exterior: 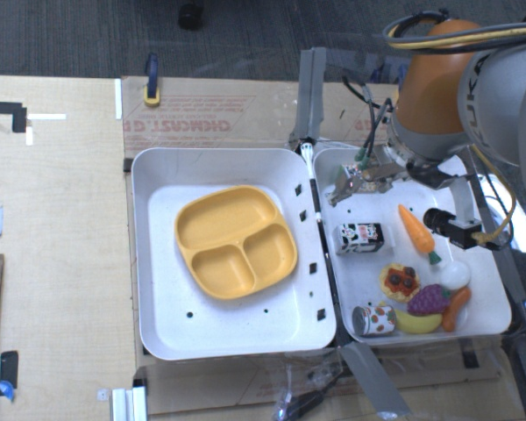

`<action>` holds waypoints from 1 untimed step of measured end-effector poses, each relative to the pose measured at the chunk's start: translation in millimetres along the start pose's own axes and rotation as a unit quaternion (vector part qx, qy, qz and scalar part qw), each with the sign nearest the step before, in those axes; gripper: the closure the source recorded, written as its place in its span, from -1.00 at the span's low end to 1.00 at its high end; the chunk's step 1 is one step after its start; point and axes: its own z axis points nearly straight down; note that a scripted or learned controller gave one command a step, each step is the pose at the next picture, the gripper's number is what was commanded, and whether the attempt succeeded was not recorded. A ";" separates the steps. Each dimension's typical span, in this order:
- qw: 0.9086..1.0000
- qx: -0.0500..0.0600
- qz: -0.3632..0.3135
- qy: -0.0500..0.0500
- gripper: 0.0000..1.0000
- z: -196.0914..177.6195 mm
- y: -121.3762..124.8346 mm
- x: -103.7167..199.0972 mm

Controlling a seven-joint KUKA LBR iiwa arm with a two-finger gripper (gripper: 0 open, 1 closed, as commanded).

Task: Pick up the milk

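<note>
A: Where is the milk (360,238)?
B: Lying on its side by the right bin's (495,323) left wall, about halfway along, apart from the carrot (415,229).
A: And the gripper (351,185)?
B: Above the bin's far left corner, beyond the milk, holding nothing I can see; how far it's parted, I cannot tell.
A: The left bin (158,305)?
B: A yellow tray (235,240) sits at its middle.

The arm (473,77) runs off the right and top edges, and its bulk covers the far right corner of the right bin (500,323). The end effector (355,181) is too small and cluttered to read its fingers. The print on the can (374,319) is illegible.
</note>
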 end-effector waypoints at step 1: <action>1.000 0.001 -0.030 0.000 -1.00 0.7 -78.3 3.4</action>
